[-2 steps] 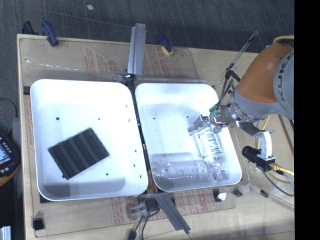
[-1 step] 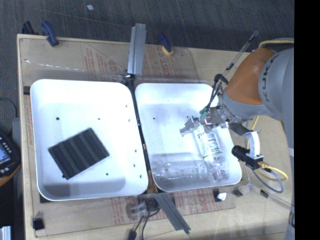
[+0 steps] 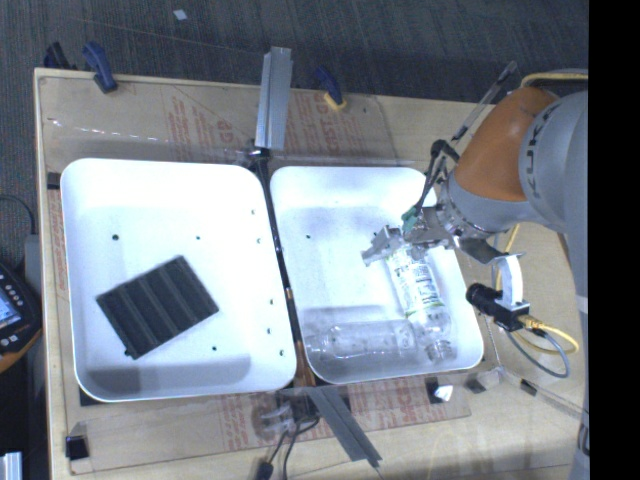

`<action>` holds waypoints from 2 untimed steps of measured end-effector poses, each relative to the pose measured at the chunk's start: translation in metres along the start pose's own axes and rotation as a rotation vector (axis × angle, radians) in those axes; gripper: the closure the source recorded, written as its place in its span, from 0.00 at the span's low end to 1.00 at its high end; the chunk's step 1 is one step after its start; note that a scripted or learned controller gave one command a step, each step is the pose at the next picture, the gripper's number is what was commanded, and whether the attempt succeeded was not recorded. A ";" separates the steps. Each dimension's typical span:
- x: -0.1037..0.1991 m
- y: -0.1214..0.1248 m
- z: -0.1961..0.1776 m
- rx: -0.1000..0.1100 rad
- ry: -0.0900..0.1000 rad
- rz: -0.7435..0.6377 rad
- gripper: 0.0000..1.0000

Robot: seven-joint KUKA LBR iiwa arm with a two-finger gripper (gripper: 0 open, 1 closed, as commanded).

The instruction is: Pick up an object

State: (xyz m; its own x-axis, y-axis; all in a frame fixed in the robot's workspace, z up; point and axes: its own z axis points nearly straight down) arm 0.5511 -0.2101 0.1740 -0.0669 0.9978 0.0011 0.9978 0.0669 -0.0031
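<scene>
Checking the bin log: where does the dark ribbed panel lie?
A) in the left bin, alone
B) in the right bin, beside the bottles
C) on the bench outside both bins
A: the dark ribbed panel lies flat in the left bin, while the clear bottles lie in the right bin.

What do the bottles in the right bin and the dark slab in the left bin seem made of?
Bottles: likely clear plastic, glossy; the bin shows through them. Dark slab: matte, ribbed, perhaps rubber or plastic; hard to tell.
</scene>
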 end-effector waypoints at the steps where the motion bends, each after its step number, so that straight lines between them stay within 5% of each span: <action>1: 0.002 -0.010 0.012 0.000 -0.001 -0.014 0.00; 2: -0.001 0.016 0.013 -0.002 -0.001 -0.009 0.00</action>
State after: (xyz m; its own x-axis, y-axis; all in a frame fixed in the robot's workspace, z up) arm 0.5676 -0.2102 0.1611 -0.0757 0.9971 0.0004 0.9971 0.0757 -0.0007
